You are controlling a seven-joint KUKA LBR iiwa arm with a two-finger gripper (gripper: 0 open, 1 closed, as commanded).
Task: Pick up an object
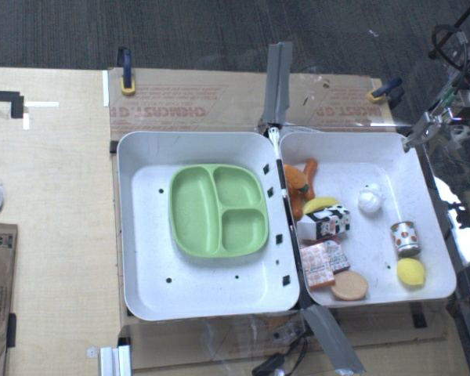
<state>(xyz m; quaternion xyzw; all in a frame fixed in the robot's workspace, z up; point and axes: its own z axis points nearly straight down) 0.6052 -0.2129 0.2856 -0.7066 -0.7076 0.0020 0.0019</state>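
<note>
Camera view from above the bench: the gripper (424, 128) hung just off the far right corner of the right bin (376, 245), too small and blurred to tell whether it was open or closed, and nothing could be seen in it. The pick looked not yet begun; reaching in, closing and lifting all remained. Every candidate lay in that bin: a white ball (369, 200), a small can (405, 238) and a lemon (411, 272) well apart on the right, easiest to reach. On the left side, an orange vegetable (301, 183), a banana (319, 204), a black-and-white toy (331, 222), a pink box (319, 262) and a tan disc (349, 287) crowded together, likely hampering a clean grasp. A green divided plate (218, 210) sat in the left bin (145, 210).
</note>
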